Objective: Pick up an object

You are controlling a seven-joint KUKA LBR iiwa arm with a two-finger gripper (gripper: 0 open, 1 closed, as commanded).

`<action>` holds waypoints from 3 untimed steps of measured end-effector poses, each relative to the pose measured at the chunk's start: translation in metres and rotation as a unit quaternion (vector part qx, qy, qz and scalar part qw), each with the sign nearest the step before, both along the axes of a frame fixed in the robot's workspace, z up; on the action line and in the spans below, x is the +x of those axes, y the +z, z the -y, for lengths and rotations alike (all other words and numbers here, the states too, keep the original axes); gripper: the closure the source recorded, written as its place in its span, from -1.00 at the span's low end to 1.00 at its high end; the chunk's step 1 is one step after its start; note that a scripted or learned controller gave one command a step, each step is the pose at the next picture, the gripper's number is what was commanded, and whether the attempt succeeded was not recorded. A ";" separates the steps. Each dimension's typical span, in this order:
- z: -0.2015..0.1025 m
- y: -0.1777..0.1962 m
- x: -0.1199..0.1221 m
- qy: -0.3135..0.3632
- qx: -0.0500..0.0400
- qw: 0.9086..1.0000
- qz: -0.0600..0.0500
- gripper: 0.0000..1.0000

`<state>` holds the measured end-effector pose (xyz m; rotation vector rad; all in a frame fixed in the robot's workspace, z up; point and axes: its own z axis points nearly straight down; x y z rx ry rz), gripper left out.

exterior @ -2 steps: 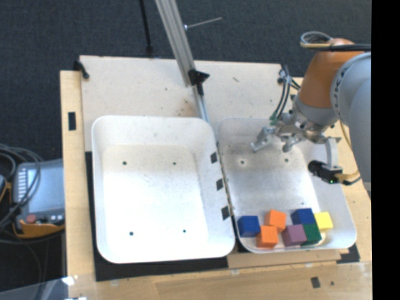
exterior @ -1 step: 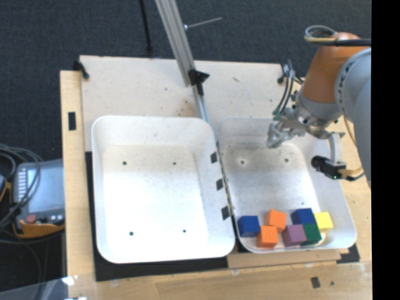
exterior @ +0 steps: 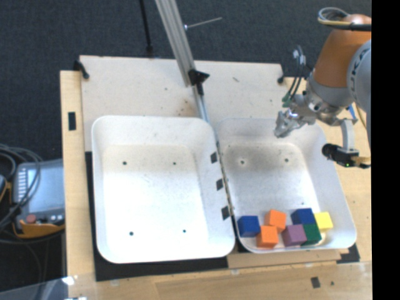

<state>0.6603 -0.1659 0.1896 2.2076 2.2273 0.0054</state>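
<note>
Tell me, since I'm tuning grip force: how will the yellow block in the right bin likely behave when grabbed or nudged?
The yellow block looks like a small solid cube with flat faces, so it probably stays stiff and slides instead of rolling. It appears light for its size. It sits against the green block near the right bin's rim, so a nudge would likely shift its neighbours too.
</note>
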 end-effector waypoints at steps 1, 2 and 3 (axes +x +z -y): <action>0.002 0.055 0.002 0.000 0.000 1.000 0.001 1.00; -0.048 0.050 -0.003 -0.002 0.001 1.000 -0.003 1.00; -0.103 0.056 -0.011 -0.001 0.002 1.000 -0.003 1.00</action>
